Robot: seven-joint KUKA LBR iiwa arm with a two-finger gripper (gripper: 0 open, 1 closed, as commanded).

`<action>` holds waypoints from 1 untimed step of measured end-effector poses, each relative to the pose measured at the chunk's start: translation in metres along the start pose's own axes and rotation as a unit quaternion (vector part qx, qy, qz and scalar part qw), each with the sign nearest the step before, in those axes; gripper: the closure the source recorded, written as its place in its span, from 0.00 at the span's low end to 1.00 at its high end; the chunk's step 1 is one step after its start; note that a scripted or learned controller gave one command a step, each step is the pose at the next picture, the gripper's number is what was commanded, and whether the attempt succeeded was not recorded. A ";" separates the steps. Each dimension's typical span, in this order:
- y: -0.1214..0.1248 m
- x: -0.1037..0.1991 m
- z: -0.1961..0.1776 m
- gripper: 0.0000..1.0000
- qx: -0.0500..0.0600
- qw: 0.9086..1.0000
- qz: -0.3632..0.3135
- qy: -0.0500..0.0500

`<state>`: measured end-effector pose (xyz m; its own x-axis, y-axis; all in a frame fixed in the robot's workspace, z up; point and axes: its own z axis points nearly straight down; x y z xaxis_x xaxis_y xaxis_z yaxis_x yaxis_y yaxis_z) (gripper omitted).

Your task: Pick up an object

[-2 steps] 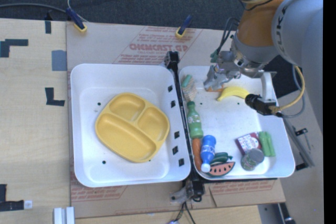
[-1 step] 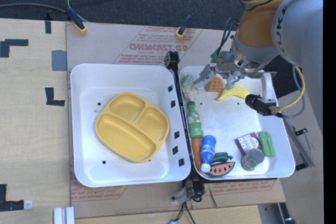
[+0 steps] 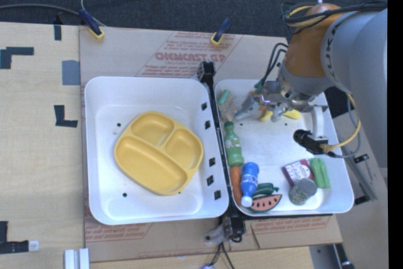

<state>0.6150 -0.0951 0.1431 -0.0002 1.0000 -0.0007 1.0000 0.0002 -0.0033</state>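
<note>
My gripper (image 3: 259, 108) hangs low over the back of the right bin (image 3: 340, 198), open, with nothing seen between its fingers. A yellow piece (image 3: 289, 114) lies just right of it, partly under the wrist. Some small pale items (image 3: 225, 104) sit to its left by the bin's wall. In front of it a green bottle (image 3: 233, 147) lies along the left wall, with a blue bottle (image 3: 249, 178) and a carrot (image 3: 235, 181) below it. A watermelon slice (image 3: 265, 203), a purple box (image 3: 296, 171), a grey can (image 3: 303, 191) and a green block (image 3: 320, 172) fill the front.
The left bin (image 3: 101, 104) holds a yellow divided plate (image 3: 158, 151). A black cable connector (image 3: 307, 139) hangs from the arm over the right bin's right side. The bins' shared wall (image 3: 214, 135) runs between them. Yellow clamps (image 3: 92, 24) pin the cardboard at the back.
</note>
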 end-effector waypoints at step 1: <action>-0.031 -0.029 0.058 0.00 -0.002 1.000 0.000 0.000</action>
<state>0.5838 -0.1238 0.0853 -0.0002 1.0000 -0.0005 1.0000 0.0002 -0.0001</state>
